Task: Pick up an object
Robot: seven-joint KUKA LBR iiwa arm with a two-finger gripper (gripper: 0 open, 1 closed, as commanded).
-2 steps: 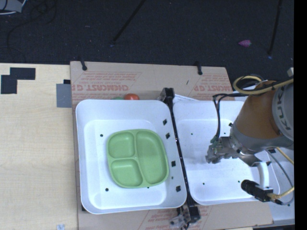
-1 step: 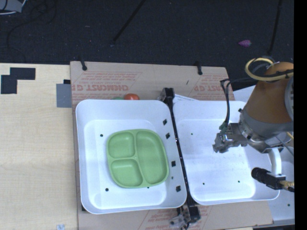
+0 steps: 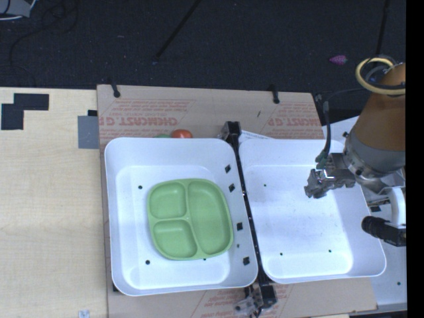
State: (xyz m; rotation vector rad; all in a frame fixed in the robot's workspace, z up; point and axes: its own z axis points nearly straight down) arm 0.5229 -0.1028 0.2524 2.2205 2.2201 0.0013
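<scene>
A light green divided plate (image 3: 189, 218) with three compartments lies flat in the left white bin (image 3: 126, 158). My gripper (image 3: 318, 183) hangs over the right part of the right white bin (image 3: 298, 270), far to the right of the plate. The grey arm with its orange band comes in from the right edge behind it. Nothing shows beneath or beside the gripper on the bin floor.
A small red and green object (image 3: 177, 134) lies on the cardboard just behind the left bin's far rim. A black divider strip (image 3: 240, 204) runs between the two bins. Wooden bench surface extends to the left.
</scene>
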